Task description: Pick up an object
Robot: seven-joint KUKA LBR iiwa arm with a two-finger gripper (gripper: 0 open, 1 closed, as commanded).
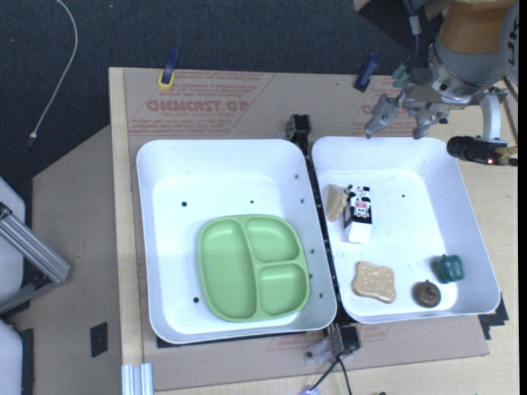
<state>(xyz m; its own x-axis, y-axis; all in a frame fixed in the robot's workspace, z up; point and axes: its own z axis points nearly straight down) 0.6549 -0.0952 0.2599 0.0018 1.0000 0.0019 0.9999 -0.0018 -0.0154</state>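
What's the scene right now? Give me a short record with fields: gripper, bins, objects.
gripper: open, above the far rim of the right bin, holding nothing
left bin: holds a green plate with three compartments
right bin: holds five objects
carton: lying near the bin's left wall
wedge: tan, beside the carton
toast: near front
donut: brown front right
teal object: beside the donut

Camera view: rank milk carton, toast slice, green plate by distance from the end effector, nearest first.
End effector sits above the right bin's far edge.
1. Milk carton, right bin, upper left.
2. Toast slice, right bin, near edge.
3. Green plate, left bin.
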